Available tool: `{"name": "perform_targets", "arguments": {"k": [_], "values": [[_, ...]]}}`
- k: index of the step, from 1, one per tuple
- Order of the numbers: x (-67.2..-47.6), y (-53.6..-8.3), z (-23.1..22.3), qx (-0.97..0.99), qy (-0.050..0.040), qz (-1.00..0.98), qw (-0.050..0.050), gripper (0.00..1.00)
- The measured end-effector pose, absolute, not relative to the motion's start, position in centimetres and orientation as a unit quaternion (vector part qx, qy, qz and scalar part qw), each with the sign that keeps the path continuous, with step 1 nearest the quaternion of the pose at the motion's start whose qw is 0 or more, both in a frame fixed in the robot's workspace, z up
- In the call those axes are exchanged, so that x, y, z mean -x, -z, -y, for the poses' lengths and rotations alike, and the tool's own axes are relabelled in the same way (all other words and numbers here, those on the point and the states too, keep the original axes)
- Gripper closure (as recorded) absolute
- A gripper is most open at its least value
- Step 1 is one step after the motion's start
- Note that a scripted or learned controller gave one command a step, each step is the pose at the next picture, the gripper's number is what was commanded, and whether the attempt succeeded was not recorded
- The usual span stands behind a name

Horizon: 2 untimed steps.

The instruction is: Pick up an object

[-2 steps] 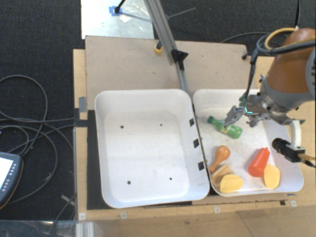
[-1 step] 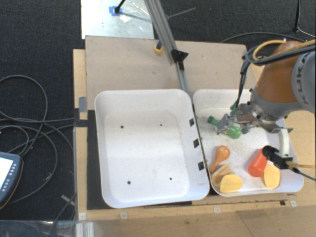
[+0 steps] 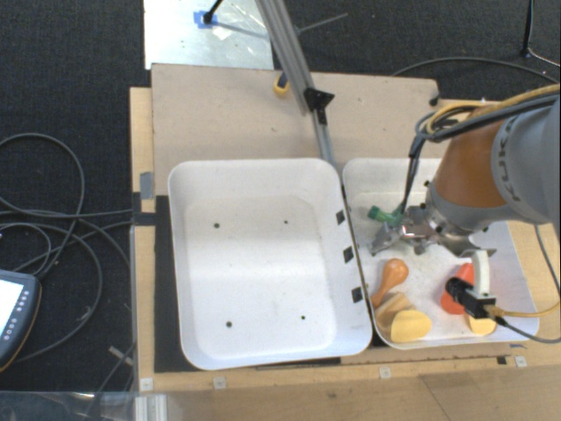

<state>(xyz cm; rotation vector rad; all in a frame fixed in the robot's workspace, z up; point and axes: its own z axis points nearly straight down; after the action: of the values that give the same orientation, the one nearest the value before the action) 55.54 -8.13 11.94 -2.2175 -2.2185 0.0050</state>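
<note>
1. Candidate objects all lie in the right bin (image 3: 364, 175): a small green piece (image 3: 375, 211) near the bin's far-left part, an orange pear-shaped item (image 3: 394, 273) mid-left, a tan block (image 3: 391, 305) just below it, touching or nearly so, and a yellow lump (image 3: 410, 325) at the near rim beside the block.
2. A red-orange item (image 3: 451, 302) lies further right in the same bin, well apart from the green piece. A small yellow bit (image 3: 480, 326) sits just beside it at the near rim; possibly a separate object, but the view is too poor to be sure.
3. The gripper (image 3: 394, 235) is low over the right bin, between the green piece and the pear-shaped item. It is nearest to the green piece, just right of and below it.
4. Gripper opening: cannot tell from this angle. Nothing is visibly held.
5. The arm (image 3: 491, 169) comes in from the right, its orange band over the bin's right half.
6. The left bin (image 3: 254, 261) sits alongside the right one on the bench (image 3: 228, 112).
</note>
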Motion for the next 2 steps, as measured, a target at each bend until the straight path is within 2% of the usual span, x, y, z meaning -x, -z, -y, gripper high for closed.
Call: {"name": "perform_targets", "arguments": {"k": [1, 2], "values": [[-55.5, -8.9, 8.1, 0.707, -0.0007, 0.707, 0.001, 0.0], [-55.7, -10.1, 8.1, 0.707, 0.0011, 0.707, -0.001, 1.0]]}}
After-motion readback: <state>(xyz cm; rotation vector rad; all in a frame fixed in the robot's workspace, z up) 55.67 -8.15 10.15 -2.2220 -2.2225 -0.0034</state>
